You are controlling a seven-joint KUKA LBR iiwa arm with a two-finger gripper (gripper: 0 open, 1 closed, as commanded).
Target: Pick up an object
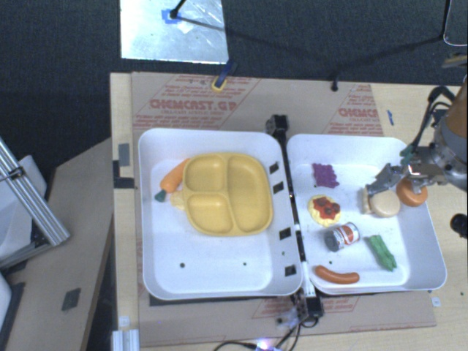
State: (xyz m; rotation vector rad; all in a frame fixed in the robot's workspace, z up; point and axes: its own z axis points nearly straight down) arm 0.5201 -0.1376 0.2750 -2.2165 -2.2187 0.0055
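Figure: single-arm pick, viewed from above. Note the end effector point(374, 189), reaching in from the right over the right bin point(424, 278). Its fingers slant down and leftward toward a pale bun-shaped toy point(385, 205); whether they are spread or pressed together cannot be told from this angle, and nothing is visibly pinched between them. An orange round toy point(413, 194) lies just beside the bun, partly under the wrist.

Outward from there, observe the other candidates in the same bin: a small pizza toy point(325, 209) to the left, a purple grape cluster point(324, 174) farther away, a little can point(341, 236) lying on its side, a green vegetable piece point(382, 251) near the front, and a sausage point(336, 275) at the near edge. The left bin point(157, 269) holds a yellow divided plate point(223, 194) with a toy carrot point(172, 177) touching its left rim. Both bins sit on the worktop point(344, 108).

Risk, as a judgement: the bun and the orange toy crowd each other, so your descent may straddle both and nudge one aside, or close on a rounded edge that slips free. The bin's right wall is also close to the wrist.
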